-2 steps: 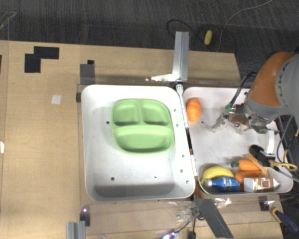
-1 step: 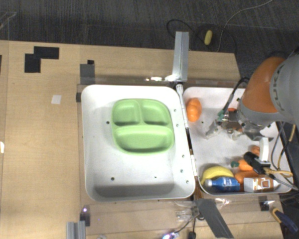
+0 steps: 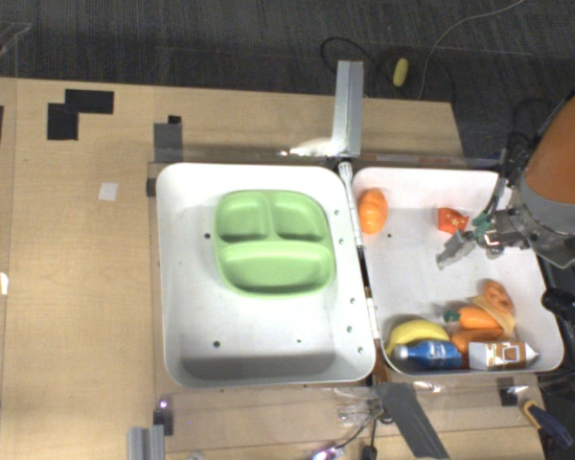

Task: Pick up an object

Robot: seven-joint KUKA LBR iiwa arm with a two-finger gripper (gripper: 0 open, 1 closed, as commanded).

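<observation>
Over the right bin (image 3: 402,286), fingers (image 3: 452,250) spread, holding nothing.

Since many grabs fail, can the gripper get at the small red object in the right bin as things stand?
Probably yes. The gripper hangs just beside the small red object, which lies alone on bare floor of the right bin, apart from the orange toy and the pile along the near wall.

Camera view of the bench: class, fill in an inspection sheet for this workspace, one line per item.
Surface: wooden bench bearing left bin and right bin.
Job's things: right bin holds orange, red item, banana, blue bottle, carton, carrot.
Clutter: green divided plate in left bin.
Grippers: gripper over right bin, holding nothing.
Cables: cable on floor.
Surroundings: dark carpet.
</observation>
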